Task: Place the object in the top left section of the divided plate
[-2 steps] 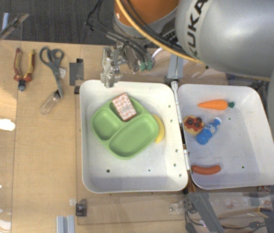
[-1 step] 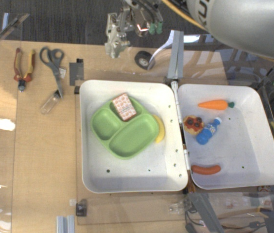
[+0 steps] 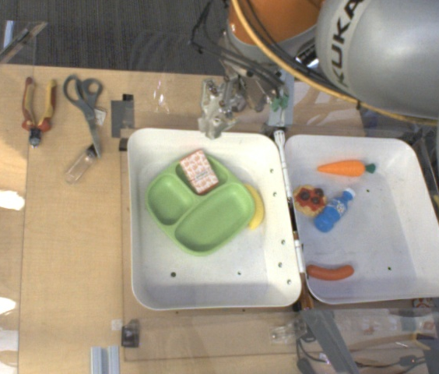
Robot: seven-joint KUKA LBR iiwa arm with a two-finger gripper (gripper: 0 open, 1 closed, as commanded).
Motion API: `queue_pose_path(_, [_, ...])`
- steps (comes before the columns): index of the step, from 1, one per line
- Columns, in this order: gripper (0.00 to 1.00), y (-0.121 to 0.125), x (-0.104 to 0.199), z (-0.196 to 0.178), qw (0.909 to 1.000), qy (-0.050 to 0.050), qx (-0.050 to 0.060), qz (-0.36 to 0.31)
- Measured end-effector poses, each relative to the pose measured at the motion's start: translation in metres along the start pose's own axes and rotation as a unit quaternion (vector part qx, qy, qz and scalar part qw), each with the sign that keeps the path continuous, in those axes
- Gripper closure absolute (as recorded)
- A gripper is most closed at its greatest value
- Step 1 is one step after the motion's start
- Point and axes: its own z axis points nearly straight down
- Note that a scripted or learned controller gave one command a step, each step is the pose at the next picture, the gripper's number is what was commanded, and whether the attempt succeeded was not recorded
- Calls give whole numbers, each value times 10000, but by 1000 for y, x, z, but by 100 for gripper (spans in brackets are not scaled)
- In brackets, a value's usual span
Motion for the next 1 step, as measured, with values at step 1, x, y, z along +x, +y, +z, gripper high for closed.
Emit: queue_pose_path(1, [100,80,28,-38,9937,-24,-8,-1121])
